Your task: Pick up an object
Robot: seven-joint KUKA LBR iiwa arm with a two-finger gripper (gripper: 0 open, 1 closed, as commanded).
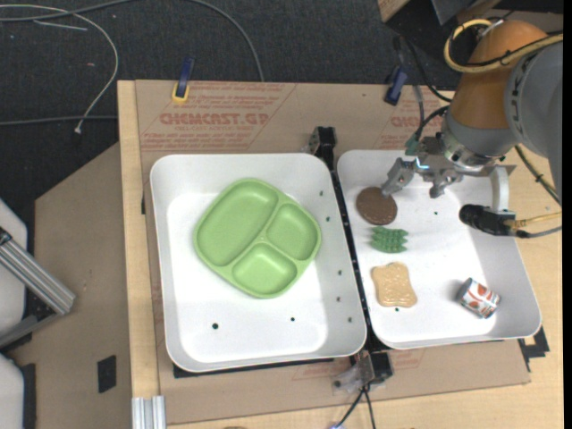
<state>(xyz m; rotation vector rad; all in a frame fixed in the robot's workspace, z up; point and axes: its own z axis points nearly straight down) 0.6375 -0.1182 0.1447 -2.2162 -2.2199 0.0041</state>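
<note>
Small red-and-white can [480,298] sits nearest in the right bin [523,271]
Along its left side lie a tan biscuit [393,286], green leafy piece [389,239] and brown disc [376,206]; pincer [418,184] hangs spread above the far end, pinching nothing

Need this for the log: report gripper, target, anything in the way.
Gripper open, empty, over the right bin. Brown cookie lies just beside it, untouched. Green toy close by the cookie, not on it.

Arm [490,88] is running off right edge; gripper [416,184] is covering far rim of right bin [447,262]; label on can [480,298] is showing too small to read.
</note>
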